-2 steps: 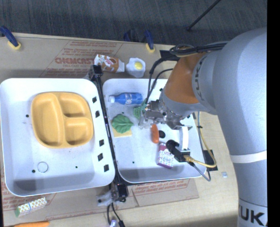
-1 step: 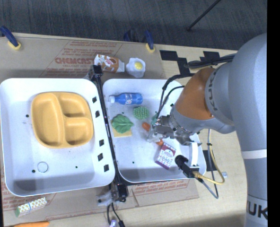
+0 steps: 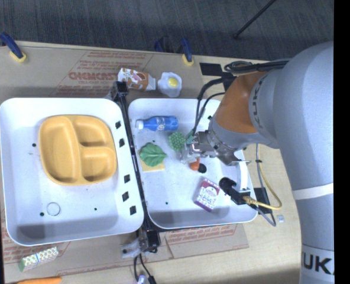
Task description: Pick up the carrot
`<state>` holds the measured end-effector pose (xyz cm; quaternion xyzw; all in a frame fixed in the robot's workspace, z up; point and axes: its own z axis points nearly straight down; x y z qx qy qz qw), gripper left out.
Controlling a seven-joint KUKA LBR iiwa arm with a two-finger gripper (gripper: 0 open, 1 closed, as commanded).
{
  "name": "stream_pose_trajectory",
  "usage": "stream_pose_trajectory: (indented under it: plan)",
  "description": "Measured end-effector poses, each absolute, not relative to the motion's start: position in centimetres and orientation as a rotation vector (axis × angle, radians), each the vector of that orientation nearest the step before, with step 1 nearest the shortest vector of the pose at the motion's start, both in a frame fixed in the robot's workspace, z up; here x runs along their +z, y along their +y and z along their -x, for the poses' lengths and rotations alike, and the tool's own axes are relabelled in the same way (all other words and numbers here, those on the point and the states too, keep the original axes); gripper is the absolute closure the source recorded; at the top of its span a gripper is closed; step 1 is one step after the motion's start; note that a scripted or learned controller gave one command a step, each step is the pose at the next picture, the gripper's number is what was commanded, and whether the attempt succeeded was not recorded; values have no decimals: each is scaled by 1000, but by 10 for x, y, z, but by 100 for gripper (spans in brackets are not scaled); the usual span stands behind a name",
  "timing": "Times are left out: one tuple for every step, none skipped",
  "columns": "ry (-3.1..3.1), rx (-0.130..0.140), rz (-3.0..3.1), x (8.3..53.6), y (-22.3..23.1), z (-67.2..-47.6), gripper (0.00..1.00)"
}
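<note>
A small orange carrot (image 3: 194, 165) lies in the right bin (image 3: 163, 209), just below my gripper (image 3: 194, 152). The gripper reaches in from the right and hangs low over the bin's middle, its tip right above the carrot and beside a green bumpy toy (image 3: 177, 141). Most of the carrot is hidden under the gripper's body, and only an orange end shows.
The right bin also holds a blue bottle (image 3: 157, 123), a green leaf on a yellow slab (image 3: 152, 156) and a purple packet (image 3: 207, 194). A yellow divided plate (image 3: 77, 148) sits in the left bin (image 3: 21, 218). A small carton (image 3: 133, 78) and a yellow-white toy (image 3: 170, 83) lie behind the bins.
</note>
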<state>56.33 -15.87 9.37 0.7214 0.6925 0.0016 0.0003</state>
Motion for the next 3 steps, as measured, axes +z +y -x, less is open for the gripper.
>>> stream_pose_trajectory:
  plan:
    - [2242, -1, -2199, 246, -200, -557, 100]
    - [2220, -1, -2224, 309, -211, -515, 100]
    - [2227, -2, -2219, 319, -211, -516, 100]
